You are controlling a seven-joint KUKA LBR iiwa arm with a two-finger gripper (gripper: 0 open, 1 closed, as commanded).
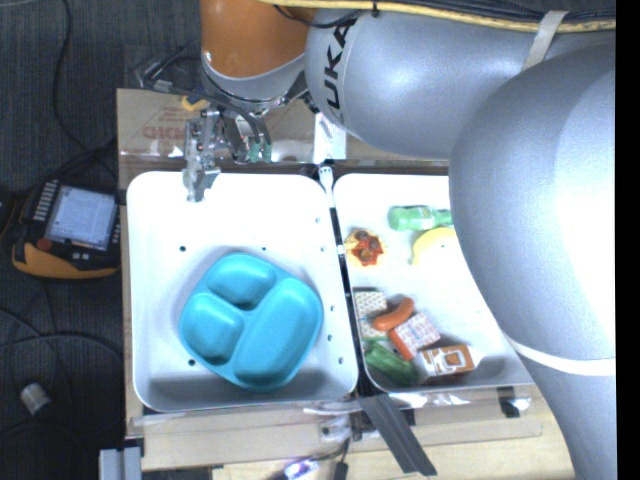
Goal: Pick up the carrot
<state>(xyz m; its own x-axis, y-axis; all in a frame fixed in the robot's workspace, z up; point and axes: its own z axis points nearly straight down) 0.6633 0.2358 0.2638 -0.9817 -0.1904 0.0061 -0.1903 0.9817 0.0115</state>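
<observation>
The carrot (392, 314), a short orange-red stick, lies in the right bin (345, 268) among a pile of toy food near its front left. My gripper (224, 164) hangs over the back edge of the left bin (150, 268), far to the upper left of the carrot. Its fingers (198, 178) stand apart and open, with nothing between them. The big grey arm hides the right side of the right bin.
A blue divided plate (250, 316) lies in the left bin. The right bin also holds a green bottle (418, 216), a yellow fruit (436, 240), a red-orange piece (365, 248), a green vegetable (390, 361) and a small box (446, 360). A handheld screen (78, 220) sits left of the bench.
</observation>
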